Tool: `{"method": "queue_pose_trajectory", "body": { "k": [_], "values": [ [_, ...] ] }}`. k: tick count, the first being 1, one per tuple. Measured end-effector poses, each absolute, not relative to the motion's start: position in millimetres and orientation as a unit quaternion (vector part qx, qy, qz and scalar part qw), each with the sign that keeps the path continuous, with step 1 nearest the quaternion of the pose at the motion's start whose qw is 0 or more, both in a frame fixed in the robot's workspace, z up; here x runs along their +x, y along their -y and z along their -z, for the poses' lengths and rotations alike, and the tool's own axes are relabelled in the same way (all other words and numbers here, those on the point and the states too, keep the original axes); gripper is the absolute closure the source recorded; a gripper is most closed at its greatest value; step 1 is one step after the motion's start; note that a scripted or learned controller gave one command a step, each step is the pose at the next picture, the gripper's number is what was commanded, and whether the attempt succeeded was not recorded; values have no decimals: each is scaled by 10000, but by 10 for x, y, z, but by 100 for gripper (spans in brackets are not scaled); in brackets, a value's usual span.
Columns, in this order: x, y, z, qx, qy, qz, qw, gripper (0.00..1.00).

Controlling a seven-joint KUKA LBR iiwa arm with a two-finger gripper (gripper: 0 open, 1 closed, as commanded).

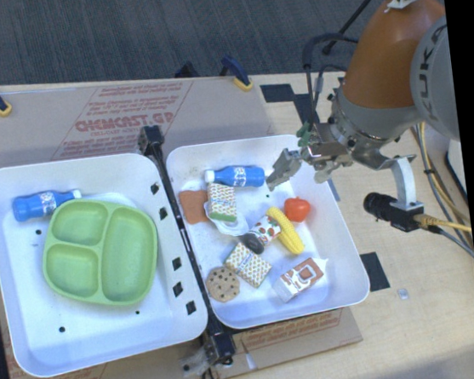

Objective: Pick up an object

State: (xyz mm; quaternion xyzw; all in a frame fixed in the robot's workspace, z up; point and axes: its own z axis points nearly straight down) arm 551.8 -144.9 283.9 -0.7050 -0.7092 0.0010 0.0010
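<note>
The left bin (pixel 8 281) held a blue bottle (pixel 43 203) near its far left corner, lying with its long axis across the bin and its narrow end toward the divider. Just in front of it sat a green divided plate (pixel 101 252) with three compartments.

The right bin (pixel 348 256) was crowded. At its far edge lay a second blue bottle (pixel 237 176), long axis also left to right, a pale end toward the left. Below it sat a brown flat piece (pixel 193 206) and a patterned packet (pixel 221 202) over a whitish dish (pixel 228 221). Toward the near side lay a cookie (pixel 222 284), a checkered packet (pixel 248 265) and a small carton (pixel 300 277), tilted. A yellow corn-like piece (pixel 286 230) ran diagonally, its far end beside a red tomato-like ball (pixel 297 209). A small printed item and a dark lump beside the corn were too small to identify.

The gripper (pixel 284 168) hung over the right bin's far right part, just right of the second bottle and above the red ball. One grey finger showed, pointing down-left; whether the claw was spread or pressed together could not be told, and nothing was seen between its fingers. The arm's orange band (pixel 388 54) was cut off at the right.
</note>
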Motion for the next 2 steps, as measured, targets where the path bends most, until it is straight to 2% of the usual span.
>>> {"method": "queue_pose_trajectory", "body": {
  "k": [1, 2],
  "values": [
    [5763, 1722, -1697, -7050, 7092, -21, 20, 0],
    [6142, 2070, -907, -7048, 7094, -21, 13, 0]
  ]
}}
